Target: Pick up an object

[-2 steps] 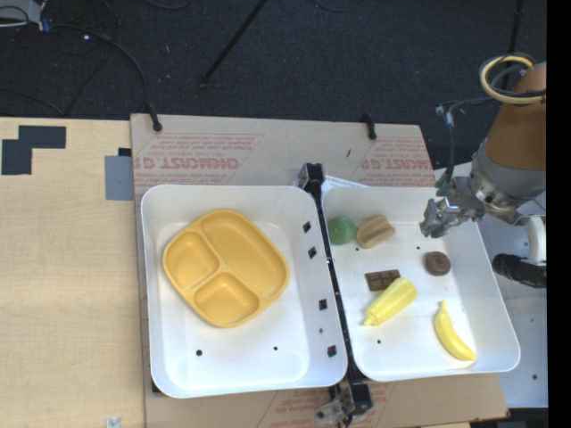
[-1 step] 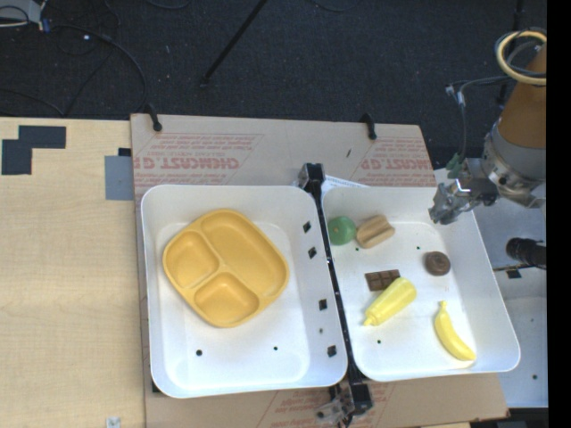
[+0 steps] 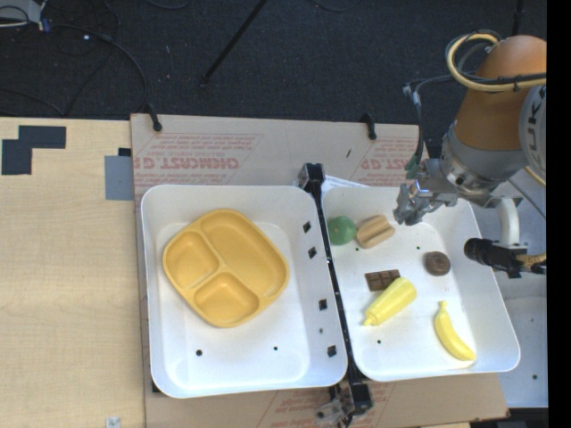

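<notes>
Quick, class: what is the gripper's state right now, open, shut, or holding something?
Gripper: cannot be told from this view; it hangs above the right bin, beside the bread roll, with no object seen in it.

bench (image 3: 62,283): pale wood | on it: cardboard sheet (image 3: 223,154) | two white bins (image 3: 169,364)

Robot lab/test cell. Evidence: industrial arm (image 3: 500,87) w/ exposed cabling, two white bins (image 3: 178,364) on cardboard-lined bench (image 3: 62,283), loose cables (image 3: 107,25) on dark carpet, toy food props.
</notes>
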Motion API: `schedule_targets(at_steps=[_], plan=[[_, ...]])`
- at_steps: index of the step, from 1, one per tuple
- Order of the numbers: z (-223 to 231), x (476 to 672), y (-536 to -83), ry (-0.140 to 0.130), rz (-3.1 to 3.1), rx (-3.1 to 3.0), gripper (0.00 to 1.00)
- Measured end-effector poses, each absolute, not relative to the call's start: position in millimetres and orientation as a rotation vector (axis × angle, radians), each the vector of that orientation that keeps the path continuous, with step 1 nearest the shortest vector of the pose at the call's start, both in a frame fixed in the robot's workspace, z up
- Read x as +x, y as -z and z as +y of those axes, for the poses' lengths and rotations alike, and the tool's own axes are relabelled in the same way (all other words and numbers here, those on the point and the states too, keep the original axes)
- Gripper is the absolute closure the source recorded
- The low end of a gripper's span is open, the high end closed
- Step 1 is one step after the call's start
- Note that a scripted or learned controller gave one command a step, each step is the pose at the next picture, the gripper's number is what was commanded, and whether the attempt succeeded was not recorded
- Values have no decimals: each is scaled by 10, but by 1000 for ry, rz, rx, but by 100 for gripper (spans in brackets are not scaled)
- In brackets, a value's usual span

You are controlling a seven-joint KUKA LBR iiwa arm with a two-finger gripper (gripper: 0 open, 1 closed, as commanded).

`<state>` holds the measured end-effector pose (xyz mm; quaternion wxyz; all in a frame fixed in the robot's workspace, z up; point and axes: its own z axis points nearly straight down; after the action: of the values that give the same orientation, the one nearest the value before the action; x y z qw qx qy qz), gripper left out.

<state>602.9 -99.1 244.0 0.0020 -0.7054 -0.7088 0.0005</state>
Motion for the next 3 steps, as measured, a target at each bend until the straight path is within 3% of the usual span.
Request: schedule_targets(at_steps=[3], plan=[[588, 6162, -2415, 0, -2226, -2212, 100]])
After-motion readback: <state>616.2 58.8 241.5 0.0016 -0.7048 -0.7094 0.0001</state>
